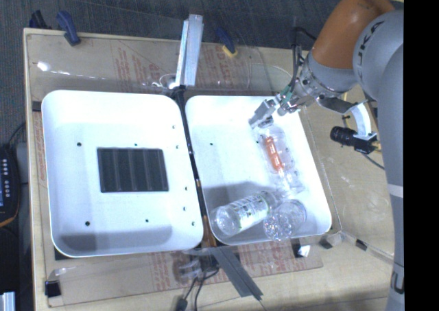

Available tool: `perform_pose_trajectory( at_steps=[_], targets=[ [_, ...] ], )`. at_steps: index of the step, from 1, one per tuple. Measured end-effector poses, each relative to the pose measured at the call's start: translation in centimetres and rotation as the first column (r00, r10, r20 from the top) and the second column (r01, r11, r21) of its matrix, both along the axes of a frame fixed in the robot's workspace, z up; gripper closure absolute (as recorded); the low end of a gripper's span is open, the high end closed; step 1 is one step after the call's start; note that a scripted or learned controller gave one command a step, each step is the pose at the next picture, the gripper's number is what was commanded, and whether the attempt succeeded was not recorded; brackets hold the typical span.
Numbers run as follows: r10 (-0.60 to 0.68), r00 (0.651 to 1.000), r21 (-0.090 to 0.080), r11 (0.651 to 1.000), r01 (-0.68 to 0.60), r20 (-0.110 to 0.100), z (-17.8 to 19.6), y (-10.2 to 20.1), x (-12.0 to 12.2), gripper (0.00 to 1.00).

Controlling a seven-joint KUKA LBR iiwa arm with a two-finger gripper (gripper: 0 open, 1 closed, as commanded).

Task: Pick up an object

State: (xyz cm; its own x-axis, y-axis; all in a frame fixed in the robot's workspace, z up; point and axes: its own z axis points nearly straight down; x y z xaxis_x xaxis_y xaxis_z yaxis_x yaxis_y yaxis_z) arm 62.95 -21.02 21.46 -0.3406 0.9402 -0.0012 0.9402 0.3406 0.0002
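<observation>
Gripper (264,114) over right bin (206,165), perhaps touching clear tube (276,155) just below

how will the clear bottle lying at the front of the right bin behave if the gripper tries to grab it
The clear bottle lies on its side, so it will probably roll when nudged. It looks like thin see-through plastic, likely light and slippery. It rests near a clear cup, which may shift too.
</observation>
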Motion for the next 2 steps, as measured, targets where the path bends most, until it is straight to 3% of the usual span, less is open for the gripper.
perform_pose_trajectory(
  at_steps=[1,2],
  targets=[
    [0.143,0.990,0.002,0.990,-0.143,-0.003,-12.3,0.3,2.6,0.00],
    [0.026,1.000,0.001,1.000,-0.026,-0.002,-7.4,0.0,-1.6,0.00]
  ],
)
